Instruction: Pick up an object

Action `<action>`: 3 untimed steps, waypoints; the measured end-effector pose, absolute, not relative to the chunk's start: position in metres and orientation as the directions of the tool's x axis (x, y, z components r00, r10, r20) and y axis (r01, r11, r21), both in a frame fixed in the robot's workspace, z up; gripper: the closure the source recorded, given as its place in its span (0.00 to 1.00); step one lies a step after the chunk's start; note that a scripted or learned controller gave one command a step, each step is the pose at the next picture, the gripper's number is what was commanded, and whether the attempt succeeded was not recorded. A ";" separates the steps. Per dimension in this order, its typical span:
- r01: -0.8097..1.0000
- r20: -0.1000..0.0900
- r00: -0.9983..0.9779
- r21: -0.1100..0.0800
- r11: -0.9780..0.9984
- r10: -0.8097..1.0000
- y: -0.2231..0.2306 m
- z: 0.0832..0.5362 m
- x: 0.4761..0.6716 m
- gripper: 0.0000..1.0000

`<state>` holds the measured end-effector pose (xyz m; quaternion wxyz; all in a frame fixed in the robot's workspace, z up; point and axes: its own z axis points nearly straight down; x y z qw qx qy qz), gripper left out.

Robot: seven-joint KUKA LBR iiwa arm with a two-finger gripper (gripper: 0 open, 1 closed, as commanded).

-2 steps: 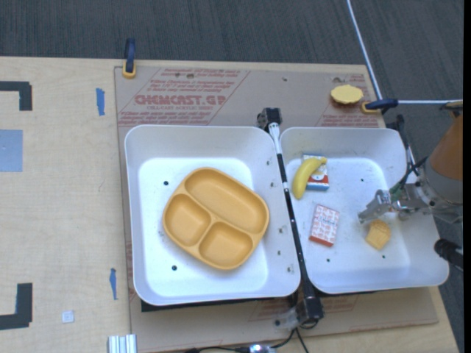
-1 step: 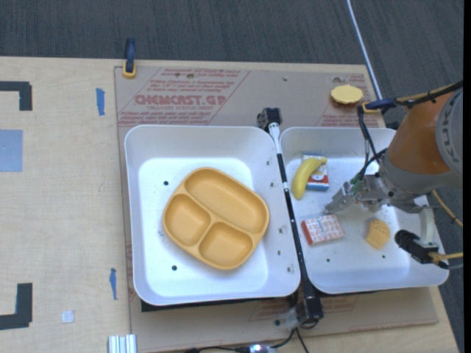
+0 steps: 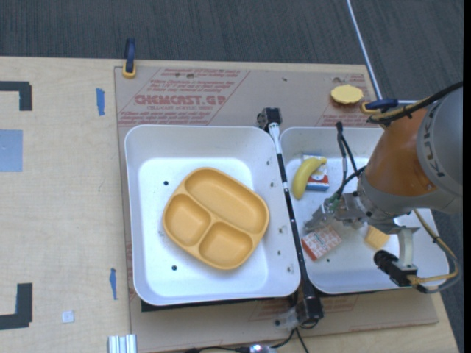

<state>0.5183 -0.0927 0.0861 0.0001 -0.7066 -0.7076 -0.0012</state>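
Under the arm (image 3: 412, 168), hand (image 3: 333, 212) half-hidden.

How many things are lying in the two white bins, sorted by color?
Yellow or orange: 3, the divided tray in the left bin, the banana, and a small yellow block partly under the arm.
Red and white: 1, the packet.
Blue, red and white: 1, a small box beside the banana.
Total: 5 visible.
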 end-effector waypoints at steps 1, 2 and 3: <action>1.000 0.001 -0.001 0.004 0.001 1.000 -0.093 0.096 0.519 1.00; 1.000 0.000 -0.001 0.001 0.001 1.000 -0.069 0.185 0.480 1.00; 1.000 0.002 -0.002 0.001 0.002 1.000 0.070 0.206 0.501 1.00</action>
